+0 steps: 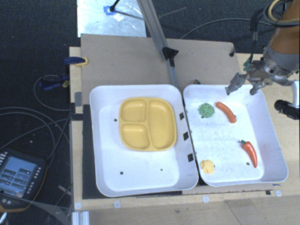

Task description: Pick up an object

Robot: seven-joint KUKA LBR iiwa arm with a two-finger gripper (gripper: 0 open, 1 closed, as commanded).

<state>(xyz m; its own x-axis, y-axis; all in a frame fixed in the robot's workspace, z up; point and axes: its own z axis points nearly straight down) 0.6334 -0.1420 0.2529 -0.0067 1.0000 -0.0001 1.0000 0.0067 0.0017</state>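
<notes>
In the right bin (269, 125) a yellow piece (207, 166) sits at the near edge, a carrot (250, 153) toward the right wall, and a green ball (206, 110) and sausage (226, 112) toward the far edge. The gripper (244, 85) hangs released and empty above the far rim: the approach step. Next it must descend on one item. No writing is legible.

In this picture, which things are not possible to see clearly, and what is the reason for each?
- Arm: the camera view's top and right edges cut it off beyond the orange band.
- Small yellow item in the right bin: too small to identify.
- Green item: too small and blurred to name.
- Handheld screen, lower left: its text is too small to read.
</notes>
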